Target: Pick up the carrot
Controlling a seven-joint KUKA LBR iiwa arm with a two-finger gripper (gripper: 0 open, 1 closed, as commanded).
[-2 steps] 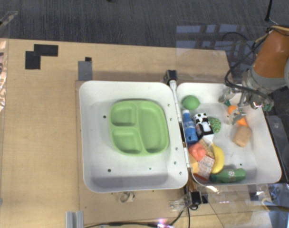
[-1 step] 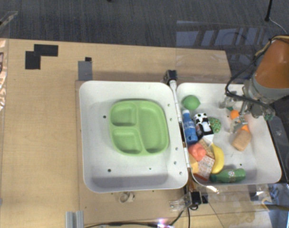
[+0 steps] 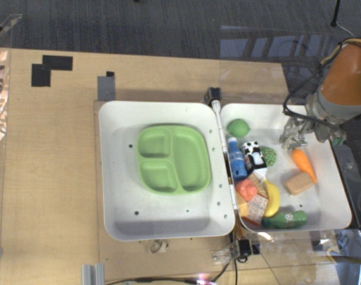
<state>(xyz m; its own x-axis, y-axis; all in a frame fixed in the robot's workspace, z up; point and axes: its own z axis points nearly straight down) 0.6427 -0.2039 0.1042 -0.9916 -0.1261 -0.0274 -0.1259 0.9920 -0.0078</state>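
The orange carrot [image 3: 303,164] lies in the right bin [image 3: 341,209], toward its right side, pointing down and to the right. My gripper [image 3: 294,138] hangs over the bin's upper right, just above and to the left of the carrot's thick end. It is open, with nothing between its fingers. The grey arm with its orange band [image 3: 347,79] comes in from the upper right.
A tan block [image 3: 299,183] sits just below the carrot. A green ball [image 3: 238,127], a blue bottle [image 3: 236,158], a black-and-white toy [image 3: 253,154], a banana [image 3: 272,198] and a green cucumber [image 3: 284,219] crowd the bin's left and bottom. The left bin [image 3: 118,206] holds a green divided plate [image 3: 171,159].
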